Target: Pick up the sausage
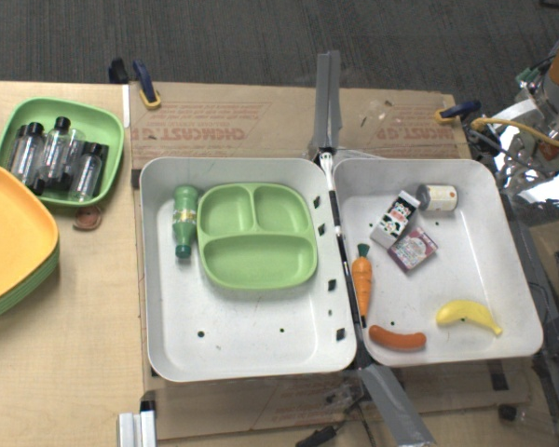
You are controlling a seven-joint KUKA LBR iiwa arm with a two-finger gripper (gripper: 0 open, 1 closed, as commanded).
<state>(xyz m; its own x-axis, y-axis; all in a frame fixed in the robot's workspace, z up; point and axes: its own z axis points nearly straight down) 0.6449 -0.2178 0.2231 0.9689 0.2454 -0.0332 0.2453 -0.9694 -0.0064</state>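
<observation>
Grey metal and looped cable at the far right edge mark the arm's working end, the gripper, parked outside the right bin; whether it is wide or narrow I cannot tell from this blur.

Nearest it inside the bin lie a small pale cylinder, a black-and-white carton and a glossy purple packet. Further on is a curved, smooth yellow banana.

The sausage lies at the near-left corner of that bin, flat, slightly bowed, reddish-orange and shiny, close to the front wall. An orange carrot runs along the divider, its tip just beside the sausage's left end.

My judgement: the reach has not begun. Come down over the sausage's middle, closing across its narrow width, so the carrot and the front wall are not in the way. Its rounded, slick skin may roll or squirt out, so centre well.

Beyond, the left bin holds a matte green divided plate and a green bottle.
</observation>
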